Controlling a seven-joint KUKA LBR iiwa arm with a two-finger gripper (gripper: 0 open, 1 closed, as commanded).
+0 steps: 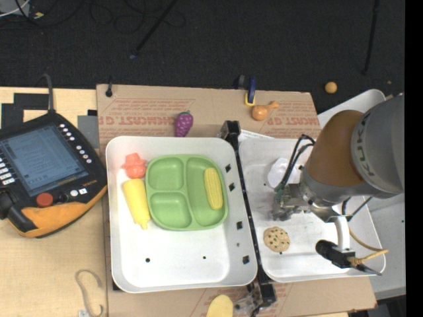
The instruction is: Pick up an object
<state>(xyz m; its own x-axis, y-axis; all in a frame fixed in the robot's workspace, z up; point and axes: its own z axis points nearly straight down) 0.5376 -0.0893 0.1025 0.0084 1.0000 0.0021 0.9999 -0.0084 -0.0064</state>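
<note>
Arm: grey with an orange band [350,154], reaching in from the right over the right bin [310,271].
Claw [286,207]: down low inside the right bin, near its left wall; the wrist hides it, so I cannot tell how far open it is or whether it has hold of anything.
Cookie [277,239]: flat on the right bin's floor, just below the claw in the view, apart from it.
Pale round thing [279,172]: in the same bin, just above the claw, partly behind a cable.
Left bin [172,263]: holds a green divided plate [168,207] with a corn cob [213,187] in its right compartment.
Beside the plate: a yellow banana [137,202] along its left edge and a pink-orange toy [134,166] at the upper left.
Worktop [39,263]: a control pad [46,170] lies left of the bins.
Cardboard [145,111] behind the bins: purple grapes [184,123] and an orange pear [262,111].
</note>
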